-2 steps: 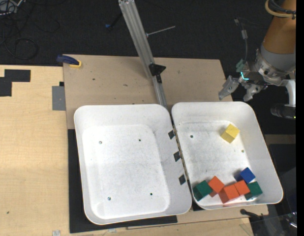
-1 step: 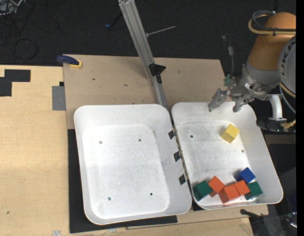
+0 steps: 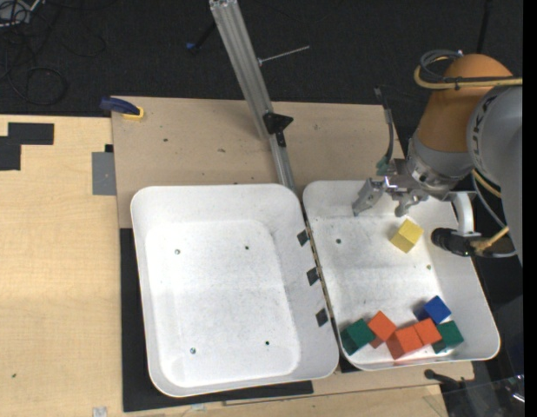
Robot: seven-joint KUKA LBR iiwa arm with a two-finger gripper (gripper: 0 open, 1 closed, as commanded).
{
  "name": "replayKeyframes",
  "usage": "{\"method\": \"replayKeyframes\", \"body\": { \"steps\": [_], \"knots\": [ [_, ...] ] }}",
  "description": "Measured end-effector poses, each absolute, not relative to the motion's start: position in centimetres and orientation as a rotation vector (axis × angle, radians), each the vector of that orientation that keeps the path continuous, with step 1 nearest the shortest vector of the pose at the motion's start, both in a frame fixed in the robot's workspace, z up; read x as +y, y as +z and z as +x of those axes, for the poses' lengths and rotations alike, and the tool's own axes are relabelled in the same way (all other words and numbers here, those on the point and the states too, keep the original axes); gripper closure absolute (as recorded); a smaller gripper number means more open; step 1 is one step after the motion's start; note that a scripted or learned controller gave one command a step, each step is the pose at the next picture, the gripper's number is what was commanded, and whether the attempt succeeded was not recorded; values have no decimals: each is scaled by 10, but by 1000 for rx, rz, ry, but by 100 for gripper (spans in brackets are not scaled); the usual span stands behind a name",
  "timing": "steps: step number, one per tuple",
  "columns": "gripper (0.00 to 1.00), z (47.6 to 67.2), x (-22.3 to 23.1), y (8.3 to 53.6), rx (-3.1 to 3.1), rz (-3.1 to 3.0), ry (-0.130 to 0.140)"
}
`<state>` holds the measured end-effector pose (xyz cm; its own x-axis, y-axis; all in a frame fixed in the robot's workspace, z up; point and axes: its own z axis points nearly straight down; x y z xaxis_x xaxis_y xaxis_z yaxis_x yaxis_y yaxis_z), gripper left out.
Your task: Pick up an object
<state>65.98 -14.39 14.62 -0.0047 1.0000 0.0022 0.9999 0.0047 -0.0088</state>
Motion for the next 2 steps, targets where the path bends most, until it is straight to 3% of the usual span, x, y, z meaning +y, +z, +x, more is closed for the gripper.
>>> {"method": "replayKeyframes", "body": {
  "steps": [1,2],
  "knots": [
    [0,658,-143,92,-2220,-2212,9],
    [100,660,-144,106,-2220,-2218,3]
  ]
}}
